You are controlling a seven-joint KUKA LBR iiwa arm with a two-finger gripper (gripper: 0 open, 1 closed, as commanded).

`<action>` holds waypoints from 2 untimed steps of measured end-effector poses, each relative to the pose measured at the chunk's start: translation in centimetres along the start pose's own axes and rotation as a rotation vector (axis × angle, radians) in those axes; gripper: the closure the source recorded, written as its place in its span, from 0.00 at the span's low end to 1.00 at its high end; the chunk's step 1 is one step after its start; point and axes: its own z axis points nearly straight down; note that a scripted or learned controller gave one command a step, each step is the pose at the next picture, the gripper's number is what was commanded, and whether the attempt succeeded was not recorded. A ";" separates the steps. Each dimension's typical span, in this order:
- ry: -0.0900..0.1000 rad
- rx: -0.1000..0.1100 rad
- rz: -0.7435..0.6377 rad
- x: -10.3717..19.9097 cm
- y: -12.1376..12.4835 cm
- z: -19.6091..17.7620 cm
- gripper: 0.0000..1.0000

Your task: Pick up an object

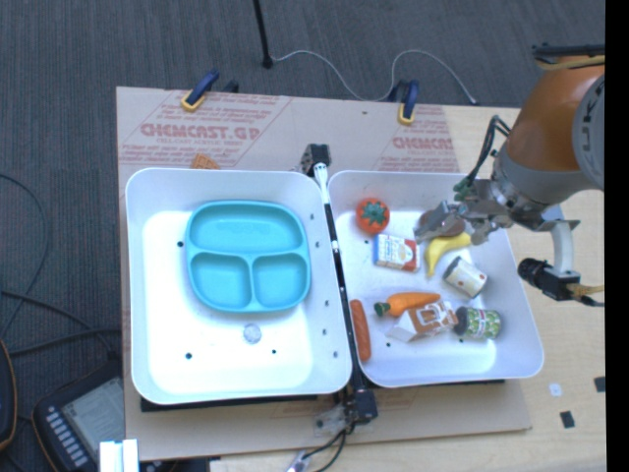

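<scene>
My gripper (447, 224) hangs low over the upper middle of the right bin (521, 357), just above a yellow banana (442, 254). I see nothing held in it. Around it lie a red tomato (372, 213), a small red-and-white carton (395, 252) and a white cylinder (466, 277). Nearer the front are an orange carrot (413, 303), a brown carton (430, 319), a green can (479, 323) and a red sausage-shaped piece (361, 329) by the bin's left wall.
The left bin (157, 362) holds a blue divided plate (248, 256) and a small clear disc (253, 333). A black bar (330, 234) runs along the divide between the bins. The arm (555, 136) comes in from the right above the right bin's far corner.
</scene>
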 end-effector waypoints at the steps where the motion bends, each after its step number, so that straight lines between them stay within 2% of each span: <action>1: -0.006 -0.015 0.001 0.2 3.1 9.5 0.00; 2: -0.003 -0.018 0.001 0.3 3.2 8.4 1.00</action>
